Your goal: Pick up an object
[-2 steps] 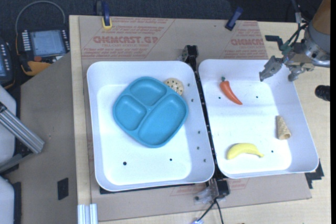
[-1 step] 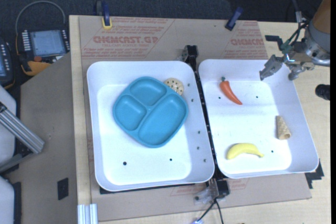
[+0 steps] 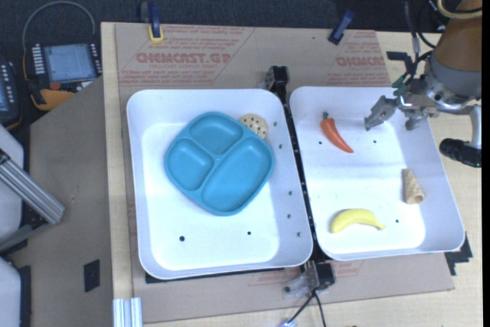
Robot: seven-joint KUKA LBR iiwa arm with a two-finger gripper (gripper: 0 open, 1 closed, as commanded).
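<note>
In the right bin point(image 3: 429, 237) lie an orange carrot point(image 3: 335, 134) at the back left, a yellow banana point(image 3: 355, 220) near the front and a tan waffle cone point(image 3: 413, 185) at the right. My gripper point(image 3: 394, 117) hangs over the back right part of this bin, to the right of the carrot and apart from it. Its fingers are spread, open, with nothing between them.
The left bin point(image 3: 153, 241) holds a blue divided plate point(image 3: 220, 162) and a cookie point(image 3: 255, 123) at the plate's far edge. A black clamp point(image 3: 276, 77) sits at the back between the bins. The arm's orange band point(image 3: 462, 42) is at the right edge.
</note>
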